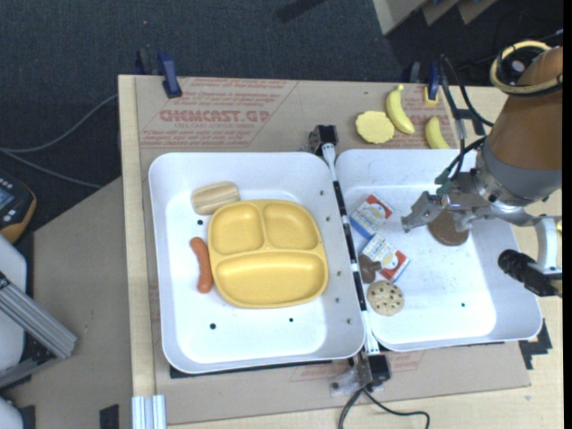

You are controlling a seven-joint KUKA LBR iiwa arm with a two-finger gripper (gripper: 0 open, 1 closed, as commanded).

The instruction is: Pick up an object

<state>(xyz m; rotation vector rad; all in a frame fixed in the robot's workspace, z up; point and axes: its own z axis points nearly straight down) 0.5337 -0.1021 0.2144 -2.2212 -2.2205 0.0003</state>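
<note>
Gripper seen over right bin, above brown round object; finger spread cannot be told from this slant, and nothing is seen held. Candidate objects lie at bin's left: two small packets, cookie nearest the front. Isolated target judged best. Wrist to be centred over it, descent kept vertical, bin wall avoided, closure made only once object is straddled.

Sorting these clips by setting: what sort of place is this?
Probably a robot lab bench: two white bins on a clamped board, toy food like a banana and cookie, loose cables.
</note>
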